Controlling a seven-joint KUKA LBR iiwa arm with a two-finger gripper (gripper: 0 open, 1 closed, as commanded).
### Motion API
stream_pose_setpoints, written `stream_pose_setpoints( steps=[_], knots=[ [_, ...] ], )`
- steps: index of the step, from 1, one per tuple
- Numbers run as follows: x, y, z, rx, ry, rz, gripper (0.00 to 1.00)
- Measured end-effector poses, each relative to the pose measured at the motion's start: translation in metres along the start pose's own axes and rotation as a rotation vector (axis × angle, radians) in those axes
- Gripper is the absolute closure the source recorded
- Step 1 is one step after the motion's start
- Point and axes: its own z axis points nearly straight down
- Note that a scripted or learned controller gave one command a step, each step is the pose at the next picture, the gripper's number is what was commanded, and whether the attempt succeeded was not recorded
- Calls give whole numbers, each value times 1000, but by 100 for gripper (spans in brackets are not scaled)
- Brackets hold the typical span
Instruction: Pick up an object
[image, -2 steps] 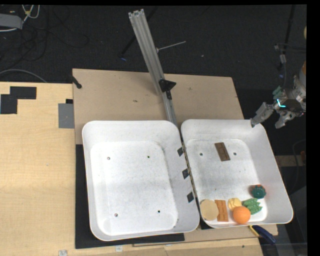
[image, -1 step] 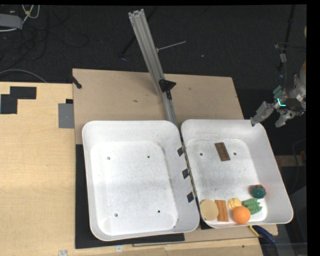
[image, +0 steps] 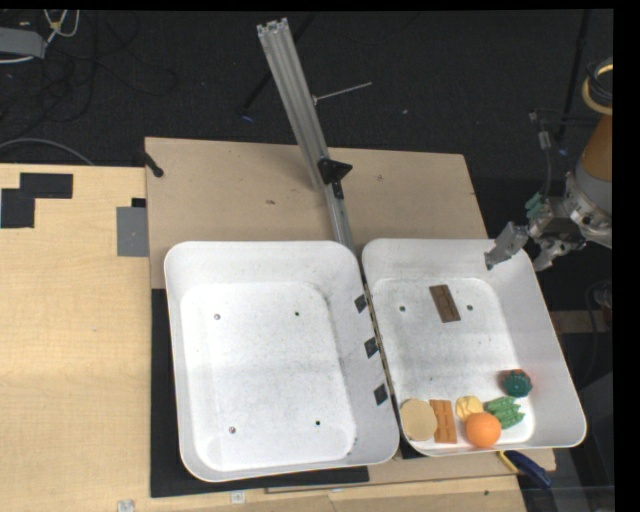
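The shallow white plastic left bin (image: 262, 350) carries nothing on its floor. The shallow white plastic right bin (image: 400, 280), touching it along the shared edge, holds all candidate objects. A flat brown rectangular block (image: 445, 303) lies alone near the bin's centre, toward twelve o'clock. The rest are crowded at the bin's five o'clock corner: a round tan disc (image: 418, 419), touching a brown-and-tan slab (image: 443, 421), then a small yellow piece (image: 468, 405), an orange ball (image: 483, 430), a green leafy toy (image: 505, 410), and a dark teal round object (image: 516, 383) just beside it.

The two-finger gripper (image: 520, 240) hangs over the bin's rim at about two o'clock, well apart from every object. Nothing is seen between its fingers; whether they are spread or pressed together cannot be told.

Judgement: the pick is not yet achieved. Approach, descent, closure and lift all remain.
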Motion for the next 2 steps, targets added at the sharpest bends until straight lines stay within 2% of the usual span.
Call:
stream_pose_setpoints(
  steps=[1, 2],
  knots=[
    [7, -6, 61, 2, 1, 4, 0],
    [5, 2, 118, 1, 0, 2, 0]
  ],
)
